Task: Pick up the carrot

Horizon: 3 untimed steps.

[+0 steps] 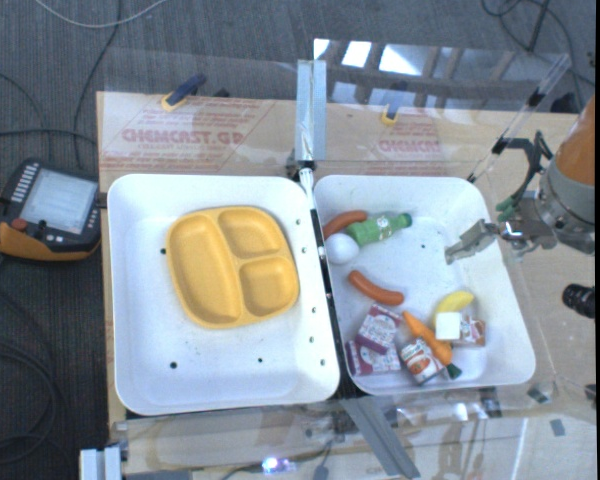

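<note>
The left bin (130,268) holds a yellow divided tray (234,265) near its centre. The right bin (500,308) holds the smaller items. The arm (570,193) enters at 3 o'clock; its gripper (472,241) hangs over the right bin's 2 o'clock area with nothing between the fingers, and whether they are spread or closed cannot be determined. A green bottle (378,228) lies at 11 o'clock. The carrot (426,336) lies at 5 o'clock in the right bin, between a pink carton (376,338) and a white cube (448,325), touching a small jar (420,361).
</note>
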Available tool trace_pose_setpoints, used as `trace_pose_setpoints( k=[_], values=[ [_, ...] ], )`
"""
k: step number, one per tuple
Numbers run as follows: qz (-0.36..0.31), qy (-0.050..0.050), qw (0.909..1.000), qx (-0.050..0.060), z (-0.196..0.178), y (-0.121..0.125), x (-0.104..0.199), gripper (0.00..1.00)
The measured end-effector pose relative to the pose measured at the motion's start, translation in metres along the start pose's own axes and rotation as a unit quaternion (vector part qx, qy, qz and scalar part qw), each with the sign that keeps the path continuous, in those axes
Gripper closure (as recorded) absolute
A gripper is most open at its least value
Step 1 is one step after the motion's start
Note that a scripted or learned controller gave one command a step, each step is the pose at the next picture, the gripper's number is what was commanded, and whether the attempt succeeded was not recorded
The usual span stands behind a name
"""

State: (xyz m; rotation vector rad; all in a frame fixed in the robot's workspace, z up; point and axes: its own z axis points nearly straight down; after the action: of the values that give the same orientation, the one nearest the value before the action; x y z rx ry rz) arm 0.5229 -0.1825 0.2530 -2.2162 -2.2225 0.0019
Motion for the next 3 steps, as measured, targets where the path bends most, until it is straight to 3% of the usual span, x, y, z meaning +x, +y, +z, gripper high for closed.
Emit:
trace_pose_setpoints(
  k=[1,2,3],
  values=[
    [-0.087,0.000,0.9962,0.001,0.135,0.017,0.072,0.00],
    [-0.119,-0.003,0.9929,-0.008,0.163,-0.023,0.020,0.00],
    [-0.118,-0.003,0.9929,-0.010,0.153,-0.021,0.020,1.00]
  ],
)
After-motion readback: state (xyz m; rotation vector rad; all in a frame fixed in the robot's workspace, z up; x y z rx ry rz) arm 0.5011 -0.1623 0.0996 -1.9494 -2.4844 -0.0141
